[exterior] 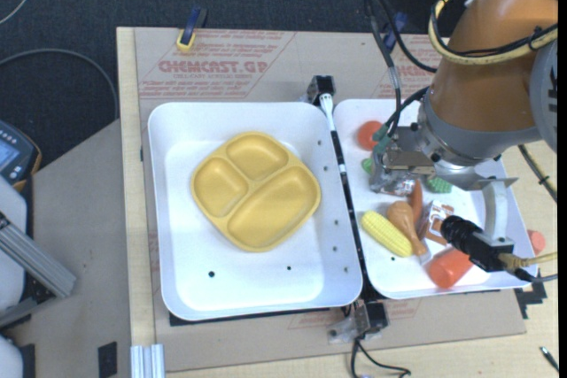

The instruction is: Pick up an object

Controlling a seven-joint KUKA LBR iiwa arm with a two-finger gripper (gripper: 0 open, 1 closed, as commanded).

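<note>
The worktop (221, 57) carried two white bins side by side: the left bin (177, 279) held one yellow divided plate (257, 190) with three compartments, and the right bin (390, 279) held the small toys that the task offered. The arm (492, 57), one in number, hung over the right bin with its tool (394, 173) low among the toys, near that bin's middle; whether the tool stood wide or narrow could not be told, since the wrist hid its tips, and nothing could be seen held in it. To do the step well, the tool probably needed to settle squarely over a single toy and close across its narrow side, clear of neighbours, because the pieces lay crowded and touching. Counted, the toys that could be made out were one yellow corn cob (387, 233), one orange carrot-like piece (404, 219) just beside it, one red block (447, 268) near the front edge, one round red-orange piece (369, 135) at the back, and two small green bits (438, 185); others may have lain hidden under the arm.
</note>
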